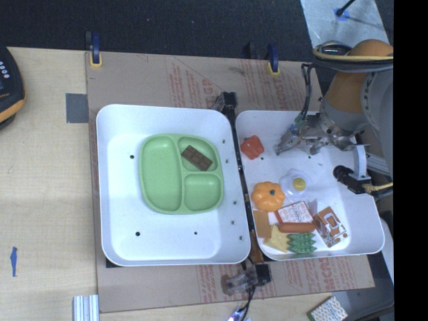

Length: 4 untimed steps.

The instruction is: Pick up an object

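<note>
The arm (pixel 361 79) comes in at the upper right, cut off by the frame edge, its orange band bulging over the grey wrist. The gripper (pixel 304 139) hangs over the upper part of the right bin (pixel 374 223), a tangle of grey metal and cable; whether the claw is wide or narrow, I cannot tell, and nothing shows between the fingers.

Below it, the pickings. A small red piece (pixel 252 147) lies near the bin's upper left corner, close to the gripper's tip but apart from it. A clear round item with a yellow centre (pixel 295 182) sits mid-bin, hard to make out against the white. An orange pumpkin-shaped toy (pixel 268 196) lies just left of it. At the bottom the things crowd together: a red-and-white packet (pixel 295 213) with print too small to read, a sausage (pixel 296 228) under it, something green (pixel 302 243) and a yellow wedge (pixel 275 244) overlapping at the rim, and a brown-and-white box (pixel 331 225) to the right, lettering illegible.

The left bin (pixel 120 239) holds a green divided plate (pixel 160 176), with a brown bar (pixel 197 157) in its upper right compartment.

Red writing runs along the cardboard sheet (pixel 167 79) under the bins, too faint to read. A dark device (pixel 8 82) is cut off at the far left.
</note>
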{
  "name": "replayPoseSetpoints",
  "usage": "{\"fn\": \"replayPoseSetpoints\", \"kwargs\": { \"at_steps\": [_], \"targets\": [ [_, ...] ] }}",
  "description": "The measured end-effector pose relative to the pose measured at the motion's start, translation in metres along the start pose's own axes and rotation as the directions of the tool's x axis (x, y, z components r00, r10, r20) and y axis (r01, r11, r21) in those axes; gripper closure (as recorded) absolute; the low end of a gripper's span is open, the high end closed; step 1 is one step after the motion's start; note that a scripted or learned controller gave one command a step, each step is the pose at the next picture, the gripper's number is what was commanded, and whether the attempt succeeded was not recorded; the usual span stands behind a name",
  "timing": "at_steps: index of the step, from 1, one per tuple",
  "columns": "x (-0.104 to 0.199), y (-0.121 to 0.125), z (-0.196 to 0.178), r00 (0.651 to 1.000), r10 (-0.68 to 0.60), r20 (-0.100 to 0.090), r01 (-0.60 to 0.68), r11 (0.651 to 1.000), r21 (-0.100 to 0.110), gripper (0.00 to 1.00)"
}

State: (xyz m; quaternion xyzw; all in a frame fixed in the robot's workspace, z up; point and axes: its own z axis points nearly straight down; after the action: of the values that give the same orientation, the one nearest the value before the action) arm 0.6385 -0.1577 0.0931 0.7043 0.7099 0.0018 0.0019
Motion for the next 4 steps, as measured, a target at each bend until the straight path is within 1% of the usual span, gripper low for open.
{"fn": "replayPoseSetpoints", "kwargs": {
  "at_steps": [1,2,3,4],
  "targets": [
    [-0.007,-0.061,0.001,1.000,0.005,0.000,-0.005,1.000,0.014,0.00],
    [-0.007,-0.058,-0.010,1.000,0.001,0.001,-0.001,1.000,0.010,1.00],
    [-0.007,-0.058,-0.009,1.000,0.001,0.001,-0.001,1.000,0.011,0.00],
    [-0.033,-0.100,0.002,1.000,0.006,-0.001,-0.006,1.000,0.012,0.00]
  ]
}}
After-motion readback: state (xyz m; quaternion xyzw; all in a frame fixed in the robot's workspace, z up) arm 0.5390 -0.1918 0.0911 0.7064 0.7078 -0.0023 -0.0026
